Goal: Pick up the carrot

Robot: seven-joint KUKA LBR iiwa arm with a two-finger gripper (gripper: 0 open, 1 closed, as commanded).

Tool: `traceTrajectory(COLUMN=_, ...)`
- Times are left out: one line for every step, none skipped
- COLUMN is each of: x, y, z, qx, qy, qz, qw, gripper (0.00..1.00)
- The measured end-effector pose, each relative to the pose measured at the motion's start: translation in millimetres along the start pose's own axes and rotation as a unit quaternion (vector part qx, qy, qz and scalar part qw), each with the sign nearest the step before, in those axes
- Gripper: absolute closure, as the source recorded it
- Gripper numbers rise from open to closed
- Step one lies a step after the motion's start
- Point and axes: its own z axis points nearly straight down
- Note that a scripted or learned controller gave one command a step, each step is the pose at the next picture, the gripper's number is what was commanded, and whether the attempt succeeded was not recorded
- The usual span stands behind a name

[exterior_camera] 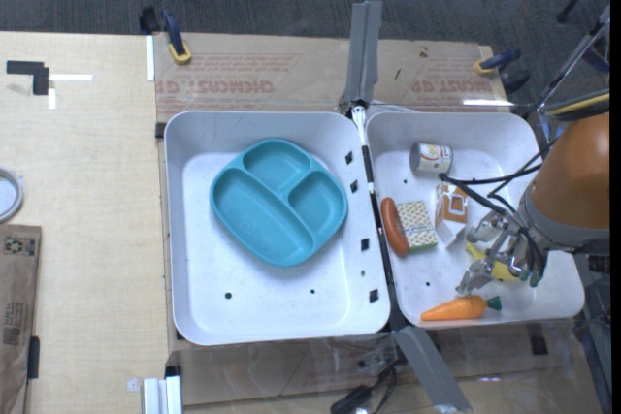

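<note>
— Two bins [184, 208] side by side on the bench, and the carrot [454, 309] is in the right-hand one, down by its near wall.

— Which way does it lie?

— Almost level across the view, running along that near wall. The pointed orange tip faces left, toward the divider between the bins; the green stub end faces right, and that end sits a touch higher.

— And the gripper [482, 276]?

— Just above the carrot's right half, close but apart from it. Nothing sits between the fingers. Whether they are apart or together, I cannot tell; there is too much metal and cable bunched there.

— Much room around the carrot?

— Little on the near side, since the wall is right beside it. To the left there is bare white floor up to the divider. Farther back lie a red sausage [393, 225], a small checked packet [416, 225], a carton [451, 207] and a can [431, 157], all well apart from the carrot. Something yellow [505, 270] sits right under the gripper.

— The left bin?

— It has a blue divided plate [279, 201] in it.
</note>
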Motion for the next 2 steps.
traceTrajectory(x=-1.7, y=-3.6, z=0.0, qx=0.0, qy=0.0, qz=-0.003, qw=1.0, gripper=0.0)
traceTrajectory(x=-3.3, y=-0.1, z=-1.4, qx=-0.002, qy=-0.004, qz=-0.099, qw=0.9951, gripper=0.0)
